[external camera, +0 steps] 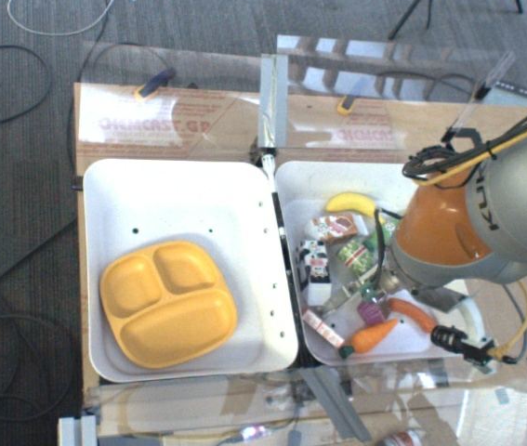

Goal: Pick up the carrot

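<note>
Camera view: the gripper (pixel 371 292) is seen low in the right bin (pixel 337 177), just above the carrot (pixel 375 335). Whether it is open or closed cannot be told.

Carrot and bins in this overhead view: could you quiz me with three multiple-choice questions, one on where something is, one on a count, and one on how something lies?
1. The carrot is in:
A) the left bin
B) the right bin
C) the floor beside the bench

2. How many compartments has the yellow tray?
A) two
B) three
C) five

3. The carrot is:
A) standing on end
B) hanging in the air
C) lying on its side

Answers:
1 B: it sits near that bin's front edge.
2 B: there are two small hollows and one large one.
3 C: it rests flat on the bin floor.
</note>
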### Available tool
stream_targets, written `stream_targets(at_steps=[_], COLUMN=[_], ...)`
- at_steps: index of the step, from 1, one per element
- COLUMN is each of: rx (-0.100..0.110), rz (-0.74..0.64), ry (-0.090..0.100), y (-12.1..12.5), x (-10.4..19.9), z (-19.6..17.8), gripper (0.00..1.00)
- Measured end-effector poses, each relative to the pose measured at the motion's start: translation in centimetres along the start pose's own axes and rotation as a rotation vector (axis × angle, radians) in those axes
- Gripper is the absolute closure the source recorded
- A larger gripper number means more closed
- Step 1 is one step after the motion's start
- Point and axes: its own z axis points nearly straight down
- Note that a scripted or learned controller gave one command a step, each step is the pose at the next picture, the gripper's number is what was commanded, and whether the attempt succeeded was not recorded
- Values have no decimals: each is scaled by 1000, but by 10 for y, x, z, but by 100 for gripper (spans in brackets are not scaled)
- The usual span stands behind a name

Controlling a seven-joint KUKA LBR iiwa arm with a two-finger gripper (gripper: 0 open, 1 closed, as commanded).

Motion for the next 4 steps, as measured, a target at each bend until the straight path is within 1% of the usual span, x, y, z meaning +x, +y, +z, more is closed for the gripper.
stream_targets(at_steps=[1,2,3,4], rx=[-6,-9,-9,-2], rz=[-424,-424,-424,-376], ry=[-1,-1,-1,-3], y=[-20,-19,-19,16], x=[-27,-27,-27,7], z=[0,-10,-10,0], gripper=[0,100,0,0])
